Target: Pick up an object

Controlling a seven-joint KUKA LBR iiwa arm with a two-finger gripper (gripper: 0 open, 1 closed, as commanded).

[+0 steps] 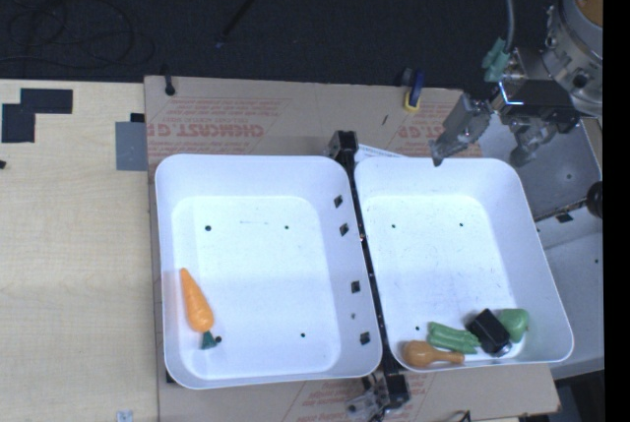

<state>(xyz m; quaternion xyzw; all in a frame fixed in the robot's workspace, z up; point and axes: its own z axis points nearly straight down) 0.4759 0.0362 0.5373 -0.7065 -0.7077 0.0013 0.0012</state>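
From above, at a slant: two shallow white bins sit side by side on a sheet of brown cardboard over a pale wooden bench. The left bin [251, 184] holds a single orange toy carrot [196, 302] with a small green stub at its lower end, lying near the bin's lower left corner. The right bin [443, 176] has a small cluster pressed into its lower right corner — a green bean-like pod [452, 337], a tan pear-shaped piece [429, 354], a small black block [488, 331] and a rounded green piece [514, 321], all touching or nearly so.

The arm reaches in from the right, and its gripper [478, 132] hangs above the upper right rim of the right bin, well apart from every object. Its two fingers are spread and hold nothing.

This looks like the approach stage, with no grasp begun. The next move, I would judge, calls for travelling down over one item — the carrot lies apart from everything else, while the cluster is crowded and close to the bin wall.
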